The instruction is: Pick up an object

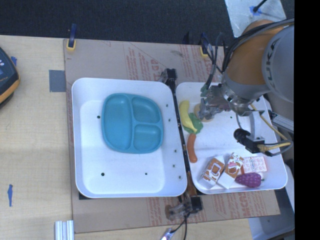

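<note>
Two shallow white bins sit side by side on a sheet of cardboard [125,54] laid over the bench. The left bin [85,174] holds one thing: a teal divided plate [132,123] with three compartments, lying flat toward the bin's upper middle. The right bin [220,129] holds the loose pieces. Along its left wall lie one yellow banana [184,113], one green piece [195,125] touching the banana's lower end, and just below them one orange carrot-like stick [191,148]. At the bin's lower edge is a cluster of three small printed cartons: one brown and white [213,171], one beside it [233,168], and one pink and white [254,163]; a single purple grape bunch [248,179] rests against them. The one arm [255,59], grey with its orange band, reaches in over the right bin, and its gripper [207,108] hangs just right of the banana and green piece; whether it is wide, narrow or closed on anything cannot be told from this angle.
</note>
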`<state>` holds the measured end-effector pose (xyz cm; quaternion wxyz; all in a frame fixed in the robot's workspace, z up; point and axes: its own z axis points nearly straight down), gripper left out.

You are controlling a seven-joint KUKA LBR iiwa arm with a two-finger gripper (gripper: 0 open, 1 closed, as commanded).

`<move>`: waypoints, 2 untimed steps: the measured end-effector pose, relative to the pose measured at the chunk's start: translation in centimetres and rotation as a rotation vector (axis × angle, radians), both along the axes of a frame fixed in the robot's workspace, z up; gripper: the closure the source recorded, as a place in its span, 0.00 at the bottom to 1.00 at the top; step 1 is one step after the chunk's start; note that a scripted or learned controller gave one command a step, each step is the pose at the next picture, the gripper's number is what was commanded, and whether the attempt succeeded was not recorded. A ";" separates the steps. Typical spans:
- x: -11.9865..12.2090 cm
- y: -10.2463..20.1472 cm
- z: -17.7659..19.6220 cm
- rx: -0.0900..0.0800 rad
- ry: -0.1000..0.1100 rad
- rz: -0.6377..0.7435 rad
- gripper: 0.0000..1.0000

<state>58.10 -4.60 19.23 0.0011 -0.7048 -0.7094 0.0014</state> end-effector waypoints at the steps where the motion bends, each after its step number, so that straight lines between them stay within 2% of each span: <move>1: -2.9 -1.7 -0.1 -0.001 0.001 -0.002 1.00; 2: -2.9 -1.8 0.9 -0.001 0.003 -0.001 1.00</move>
